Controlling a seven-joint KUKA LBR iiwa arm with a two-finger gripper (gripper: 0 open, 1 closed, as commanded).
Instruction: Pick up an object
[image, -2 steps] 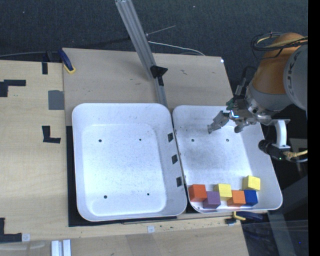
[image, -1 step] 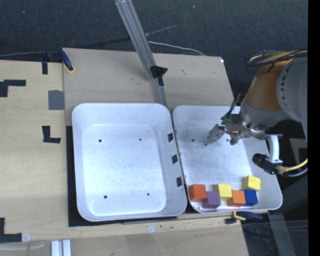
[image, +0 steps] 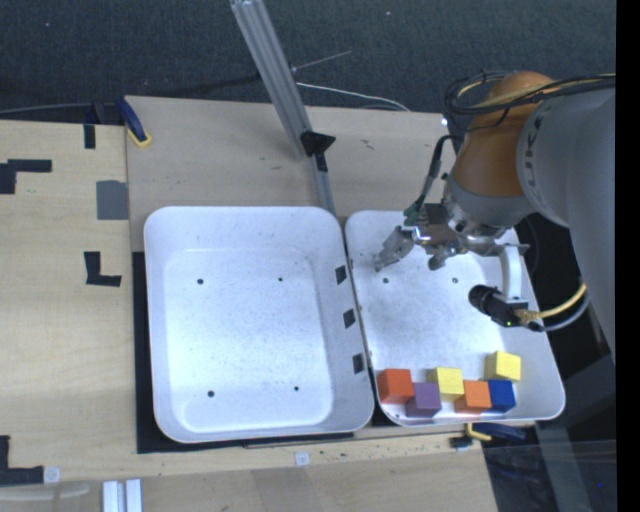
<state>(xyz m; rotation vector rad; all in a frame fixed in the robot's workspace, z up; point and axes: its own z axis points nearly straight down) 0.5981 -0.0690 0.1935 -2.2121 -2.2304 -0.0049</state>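
A robotics lab: taped bench (image: 60, 300), two white bins (image: 240, 320), camera pole (image: 280, 80)

Pale wooden bench (image: 220, 170) marked with black tape pieces (image: 98, 268); dark carpeted floor (image: 150, 45) lies beyond its far edge.

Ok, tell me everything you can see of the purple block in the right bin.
The purple block is a small, matte cube, perhaps wood or foam, sitting flat on the floor of the right bin near its front edge. It lies in the cluster of blocks there: an orange block is close on its left and a yellow block just behind on its right, both seemingly touching it. The gripper is far off, near the bin's back end.
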